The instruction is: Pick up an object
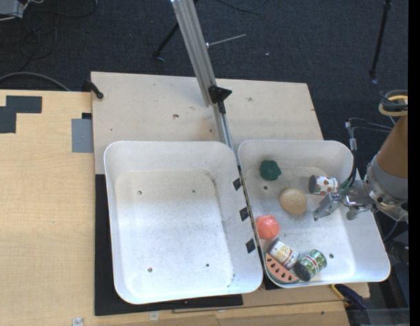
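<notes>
Two white bins side by side on a pale wooden desk [162, 107]; dark carpet floor [298, 32] beyond, with cables and stand legs. Left bin [128, 182] bare. Right bin [362, 250] holds green ball [269, 170], tan ball [293, 201], red ball [267, 227], small can [321, 183], two cans and a melon slice [280, 272] near its front rim. Hand [330, 206] low in the right bin beside the small can; grip state cannot be told.

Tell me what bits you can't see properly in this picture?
- Camera view: grey two-finger gripper, too small and blurred to judge its fingers.
- Small printed can, label too small to read.
- Watermelon-slice toy, partly covered by the small jar.
- Grey arm, cut off by the right edge.
</notes>
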